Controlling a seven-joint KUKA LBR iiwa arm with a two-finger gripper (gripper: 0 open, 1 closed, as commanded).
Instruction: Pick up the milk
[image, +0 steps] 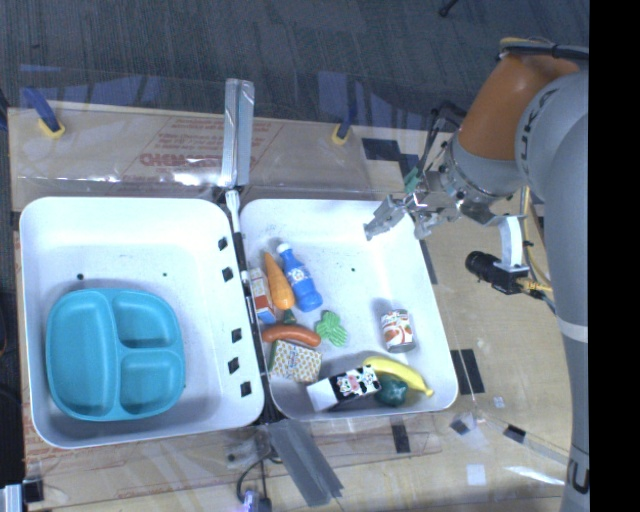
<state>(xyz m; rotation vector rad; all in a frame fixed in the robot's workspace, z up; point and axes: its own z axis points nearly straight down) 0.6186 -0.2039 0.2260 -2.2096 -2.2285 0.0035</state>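
The milk (345, 387) is a small white carton with black cow patches. It lies on its side at the front edge of the right bin (340, 222), pressed against a yellow banana (398, 374). My gripper (402, 220) hangs over the bin's back right corner, well behind the milk and apart from it. Its two grey fingers (380, 220) are spread open with nothing between them.
The right bin also holds a blue bottle (298, 277), a carrot (278, 281), a sausage (290, 335), a green toy (331, 328), a red-and-white can (397, 329) and a checkered packet (293, 360) beside the milk. A teal divided tray (115, 352) lies in the left bin (120, 225).
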